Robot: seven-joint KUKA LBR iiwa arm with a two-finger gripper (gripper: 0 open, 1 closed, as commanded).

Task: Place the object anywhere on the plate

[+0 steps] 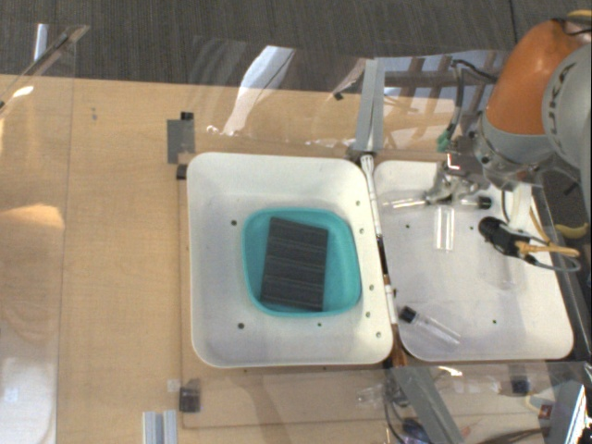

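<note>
Object: dark ribbed block (pixel 296 265) lying flat on teal plate (pixel 344 289), left bin (pixel 213 248) | handling: looks stiff, light, ridges likely give grip; take across long edges | gripper (pixel 453 192) above right bin (pixel 518 322), finger state can't tell

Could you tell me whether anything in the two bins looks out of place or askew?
Nothing stands out. The dark ridged block lies flat on the teal plate in the left bin, slightly turned.
</note>
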